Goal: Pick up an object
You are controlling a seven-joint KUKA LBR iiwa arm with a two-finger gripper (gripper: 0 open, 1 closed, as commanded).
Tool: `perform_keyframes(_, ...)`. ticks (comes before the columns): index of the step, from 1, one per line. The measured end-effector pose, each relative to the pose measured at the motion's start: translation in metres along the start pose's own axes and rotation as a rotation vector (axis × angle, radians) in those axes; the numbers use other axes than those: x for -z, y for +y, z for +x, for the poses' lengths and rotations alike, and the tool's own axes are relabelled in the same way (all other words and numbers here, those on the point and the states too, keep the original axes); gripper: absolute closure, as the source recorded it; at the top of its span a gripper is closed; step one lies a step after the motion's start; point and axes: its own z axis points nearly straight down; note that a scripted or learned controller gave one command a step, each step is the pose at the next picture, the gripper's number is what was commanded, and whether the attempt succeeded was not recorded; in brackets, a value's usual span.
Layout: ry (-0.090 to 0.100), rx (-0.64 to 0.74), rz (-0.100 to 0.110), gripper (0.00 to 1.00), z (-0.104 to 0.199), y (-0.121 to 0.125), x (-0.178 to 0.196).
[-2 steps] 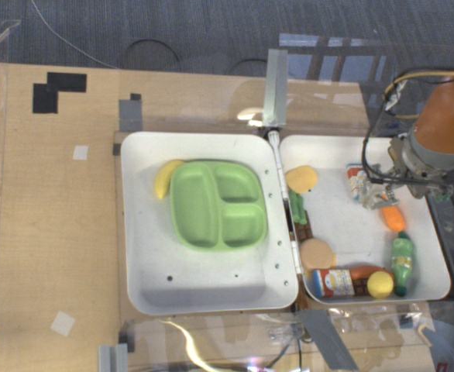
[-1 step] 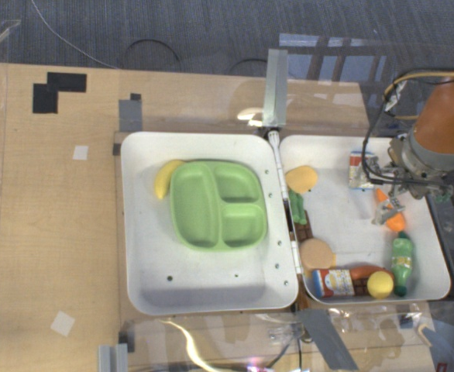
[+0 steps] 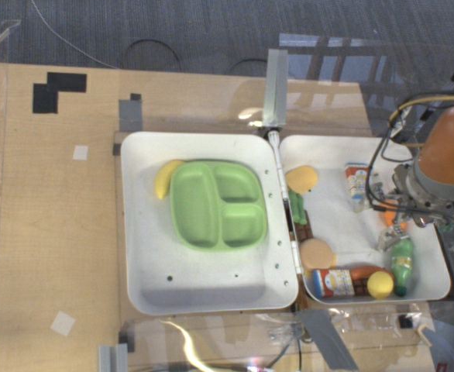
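The right bin point(image 3: 335, 215) holds several small objects. A tan round piece point(image 3: 301, 178) lies at its upper left and another tan round piece point(image 3: 316, 253) lower down. Along the front wall lie a red-labelled bottle point(image 3: 342, 282), a yellow lemon point(image 3: 380, 284) and a green bottle point(image 3: 401, 262). A white and red can point(image 3: 356, 186) sits near the back. My gripper point(image 3: 399, 227) hangs low over the bin's right side, just above the green bottle's cap and beside a small orange object point(image 3: 389, 217). The wrist and cables hide its tip.
The left bin point(image 3: 146, 277) carries a green divided plate point(image 3: 215, 205) with a yellow banana point(image 3: 163, 178) at its upper left edge. A dark green and brown item point(image 3: 297, 214) lies against the divider wall. The arm's orange band point(image 3: 448, 149) looms over the right bin's far right edge.
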Motion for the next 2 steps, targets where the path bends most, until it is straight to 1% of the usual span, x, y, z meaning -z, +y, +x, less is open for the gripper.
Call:
perform_keyframes(1,-0.003,-0.024,0.002,0.00,0.035,0.016,0.001)
perform_keyframes(2,-0.007,0.087,0.001,0.00,0.013,0.090,0.003)
